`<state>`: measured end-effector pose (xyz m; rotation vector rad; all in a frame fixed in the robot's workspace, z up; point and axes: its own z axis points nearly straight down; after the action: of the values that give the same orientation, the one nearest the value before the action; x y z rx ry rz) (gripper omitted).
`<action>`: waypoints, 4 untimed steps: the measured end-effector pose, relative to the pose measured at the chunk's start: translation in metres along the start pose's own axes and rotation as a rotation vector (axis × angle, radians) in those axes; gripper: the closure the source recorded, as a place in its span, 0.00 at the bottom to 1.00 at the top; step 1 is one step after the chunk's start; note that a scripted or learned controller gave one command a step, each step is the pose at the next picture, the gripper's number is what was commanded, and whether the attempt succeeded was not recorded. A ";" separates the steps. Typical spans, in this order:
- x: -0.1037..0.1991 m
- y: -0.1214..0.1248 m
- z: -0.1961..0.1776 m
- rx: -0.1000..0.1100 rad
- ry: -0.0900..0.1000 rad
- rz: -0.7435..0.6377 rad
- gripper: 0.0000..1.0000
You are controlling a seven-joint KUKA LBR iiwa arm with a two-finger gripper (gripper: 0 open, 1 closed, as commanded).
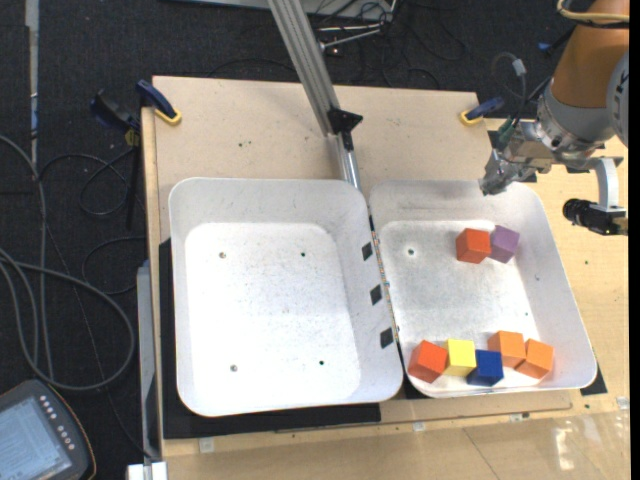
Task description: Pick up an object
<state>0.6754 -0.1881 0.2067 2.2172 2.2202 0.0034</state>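
Note:
The right bin [560, 288] holds several small blocks. An orange block [473, 245] and a purple block [504, 242] touch each other near the bin's back. Along the front wall sit an orange block [429, 359], a yellow block [461, 354], a blue block [488, 367] and two more orange blocks [510, 347] [538, 357]. My gripper [497, 180] hangs over the back rim of the right bin, above and behind the purple block, with nothing seen between its fingers.
The left bin [190, 268] lies beside the right one. A slanted metal pole [305, 53] crosses the bench's back to the gap between the bins. Clamps [160, 103] [480, 111] grip the bench's back corners.

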 end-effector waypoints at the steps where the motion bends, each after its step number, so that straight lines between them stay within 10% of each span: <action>1: 0.048 -0.033 -0.011 0.004 0.003 -0.005 1.00; 4: 0.190 -0.105 -0.001 0.007 0.003 -0.006 1.00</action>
<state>0.5698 0.0020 0.2072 2.2155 2.2326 -0.0010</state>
